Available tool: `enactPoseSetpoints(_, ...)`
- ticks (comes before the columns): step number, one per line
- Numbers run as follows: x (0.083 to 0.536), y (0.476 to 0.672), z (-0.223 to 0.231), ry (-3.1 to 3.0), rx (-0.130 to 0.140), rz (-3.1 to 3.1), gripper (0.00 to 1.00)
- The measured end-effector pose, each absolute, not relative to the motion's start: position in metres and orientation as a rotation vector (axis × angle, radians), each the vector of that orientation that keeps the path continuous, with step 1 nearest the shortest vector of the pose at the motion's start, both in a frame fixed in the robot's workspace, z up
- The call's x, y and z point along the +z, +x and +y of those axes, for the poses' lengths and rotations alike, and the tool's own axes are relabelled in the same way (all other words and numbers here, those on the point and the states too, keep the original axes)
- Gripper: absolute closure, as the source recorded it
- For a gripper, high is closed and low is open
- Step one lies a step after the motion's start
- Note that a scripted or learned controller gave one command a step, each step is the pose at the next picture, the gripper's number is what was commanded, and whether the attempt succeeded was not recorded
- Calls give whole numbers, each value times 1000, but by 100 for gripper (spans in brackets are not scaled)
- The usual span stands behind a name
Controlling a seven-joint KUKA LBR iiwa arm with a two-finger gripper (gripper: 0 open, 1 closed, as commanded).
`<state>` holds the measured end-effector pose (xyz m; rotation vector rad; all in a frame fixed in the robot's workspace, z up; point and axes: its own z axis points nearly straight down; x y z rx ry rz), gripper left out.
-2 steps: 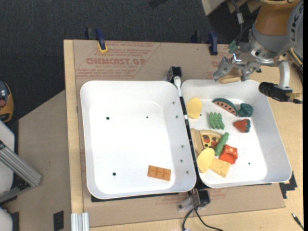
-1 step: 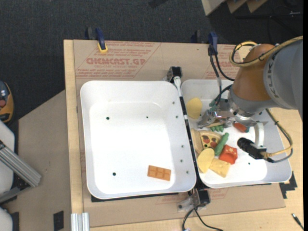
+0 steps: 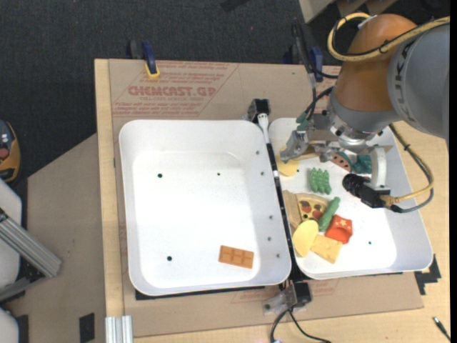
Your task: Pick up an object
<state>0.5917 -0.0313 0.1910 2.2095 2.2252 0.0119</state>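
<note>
Arm lowered over right bin point(image 3: 407, 252), tool point(image 3: 308, 146) near far-left corner, above yellow piece point(image 3: 288, 168); tool state cannot be told, nothing seen held; pile point(image 3: 323, 224) of toy food crowded at bin's left side; waffle point(image 3: 236, 256) alone in left bin point(image 3: 186, 148); single isolated piece best targeted; descent kept clear of bin wall.

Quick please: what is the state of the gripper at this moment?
Gripper: low over the right bin; open or closed cannot be told.
</note>
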Motion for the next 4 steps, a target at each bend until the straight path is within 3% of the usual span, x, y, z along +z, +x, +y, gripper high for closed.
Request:
enactPoseSetpoints(1,236,607,27,2210,10,2227,100)
enactPoseSetpoints(2,239,669,73,2212,9,2226,100)
enactPoseSetpoints(4,262,642,148,2218,-1,2229,100)
